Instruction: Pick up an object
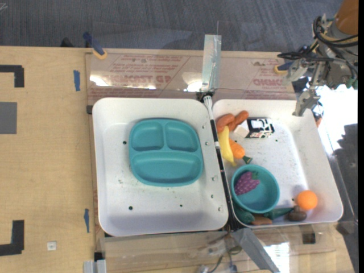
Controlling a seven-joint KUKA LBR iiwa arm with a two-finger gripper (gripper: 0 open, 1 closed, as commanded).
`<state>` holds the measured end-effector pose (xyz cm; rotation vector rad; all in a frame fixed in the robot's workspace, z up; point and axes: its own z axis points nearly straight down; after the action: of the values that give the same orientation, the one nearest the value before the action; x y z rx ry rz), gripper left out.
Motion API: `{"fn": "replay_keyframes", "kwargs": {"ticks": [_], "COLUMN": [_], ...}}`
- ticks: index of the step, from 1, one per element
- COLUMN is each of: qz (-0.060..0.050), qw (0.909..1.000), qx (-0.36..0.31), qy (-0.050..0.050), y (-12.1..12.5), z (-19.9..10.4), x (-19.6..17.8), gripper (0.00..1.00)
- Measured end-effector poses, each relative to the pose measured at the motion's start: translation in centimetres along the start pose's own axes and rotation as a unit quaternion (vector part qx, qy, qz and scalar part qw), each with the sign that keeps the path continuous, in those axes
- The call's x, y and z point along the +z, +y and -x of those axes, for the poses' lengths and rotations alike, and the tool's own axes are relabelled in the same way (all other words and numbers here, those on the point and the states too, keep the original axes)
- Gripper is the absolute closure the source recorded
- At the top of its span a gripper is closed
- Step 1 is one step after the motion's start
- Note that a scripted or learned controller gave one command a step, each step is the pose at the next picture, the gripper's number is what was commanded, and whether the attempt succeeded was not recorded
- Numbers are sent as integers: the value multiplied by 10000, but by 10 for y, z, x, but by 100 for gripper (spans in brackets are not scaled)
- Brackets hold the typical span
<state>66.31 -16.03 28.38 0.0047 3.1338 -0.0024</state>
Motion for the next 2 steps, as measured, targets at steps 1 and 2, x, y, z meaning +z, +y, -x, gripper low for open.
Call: {"fn": "replay_keyframes", "kwargs": {"ticks": [1,2], "qz": [15,0], "qw": [10000,9968], "qx": [-9,-800], "qy": [53,-27], "y": [26,66], "z": [-81,-36], "x": [122,193], "gripper": [0,0]}}
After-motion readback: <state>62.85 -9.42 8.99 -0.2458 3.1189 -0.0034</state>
